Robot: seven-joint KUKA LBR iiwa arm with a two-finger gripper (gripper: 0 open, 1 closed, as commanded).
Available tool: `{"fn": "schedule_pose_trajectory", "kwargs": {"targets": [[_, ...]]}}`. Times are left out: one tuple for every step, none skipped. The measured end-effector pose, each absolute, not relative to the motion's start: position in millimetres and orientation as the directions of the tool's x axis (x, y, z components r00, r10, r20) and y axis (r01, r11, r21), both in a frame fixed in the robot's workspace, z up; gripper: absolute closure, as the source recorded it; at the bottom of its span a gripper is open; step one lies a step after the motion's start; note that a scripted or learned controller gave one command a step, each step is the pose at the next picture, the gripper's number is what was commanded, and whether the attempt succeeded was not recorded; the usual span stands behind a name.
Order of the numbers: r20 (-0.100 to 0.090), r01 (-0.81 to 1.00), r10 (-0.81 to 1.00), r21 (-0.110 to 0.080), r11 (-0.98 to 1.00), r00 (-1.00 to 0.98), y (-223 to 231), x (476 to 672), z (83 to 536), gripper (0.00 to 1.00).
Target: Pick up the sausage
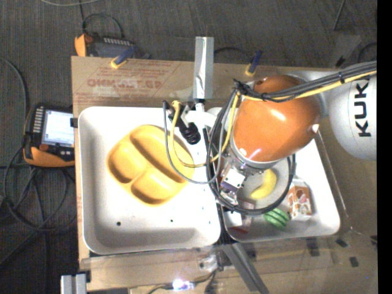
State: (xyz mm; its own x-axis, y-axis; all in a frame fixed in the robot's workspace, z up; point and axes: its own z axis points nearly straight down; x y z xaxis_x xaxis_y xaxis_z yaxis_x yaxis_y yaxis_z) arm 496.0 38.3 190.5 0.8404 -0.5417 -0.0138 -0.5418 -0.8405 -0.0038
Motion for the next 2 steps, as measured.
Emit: {"fn": "schedule_pose_trajectory", "kwargs": {"targets": [[-0.008,-0.199,-0.199,-0.005,-0.98,0.98,103.1,507.3,182.4,1.0],[-0.007,-0.524,-0.524,-0.002,-0.852,0.852,65.4,522.7,197.7,1.0]]}}
